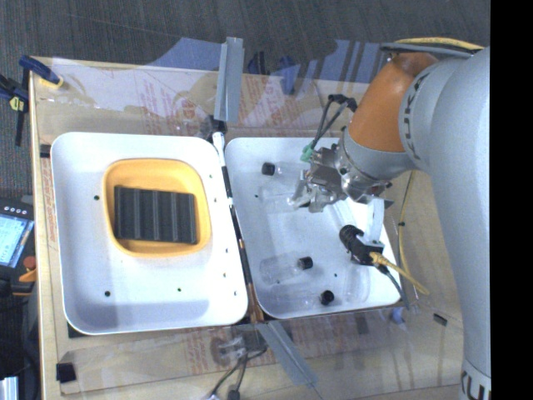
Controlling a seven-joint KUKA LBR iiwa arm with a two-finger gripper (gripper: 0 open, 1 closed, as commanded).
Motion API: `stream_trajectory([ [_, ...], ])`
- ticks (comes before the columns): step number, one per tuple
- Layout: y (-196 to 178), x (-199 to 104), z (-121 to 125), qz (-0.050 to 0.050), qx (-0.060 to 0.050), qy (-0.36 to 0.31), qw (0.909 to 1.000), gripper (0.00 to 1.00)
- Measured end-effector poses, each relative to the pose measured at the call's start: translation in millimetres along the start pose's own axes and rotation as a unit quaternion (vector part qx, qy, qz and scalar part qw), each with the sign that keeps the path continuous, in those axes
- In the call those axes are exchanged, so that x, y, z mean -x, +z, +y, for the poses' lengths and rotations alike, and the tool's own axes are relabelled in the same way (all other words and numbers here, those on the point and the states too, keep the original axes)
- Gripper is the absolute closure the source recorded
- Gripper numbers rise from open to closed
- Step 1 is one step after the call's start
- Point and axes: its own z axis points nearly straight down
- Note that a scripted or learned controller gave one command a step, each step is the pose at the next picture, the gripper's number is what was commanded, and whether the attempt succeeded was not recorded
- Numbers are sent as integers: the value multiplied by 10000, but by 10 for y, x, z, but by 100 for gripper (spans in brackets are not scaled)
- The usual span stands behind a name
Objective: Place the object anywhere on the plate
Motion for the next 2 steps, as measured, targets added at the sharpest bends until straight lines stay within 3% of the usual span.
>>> stream_trajectory([
  [1, -134, -579, 52, -7, 5, -740, 9973, 100],
  [2, 98, -1247, 146, -5, 11, -1097, 9940, 100],
])
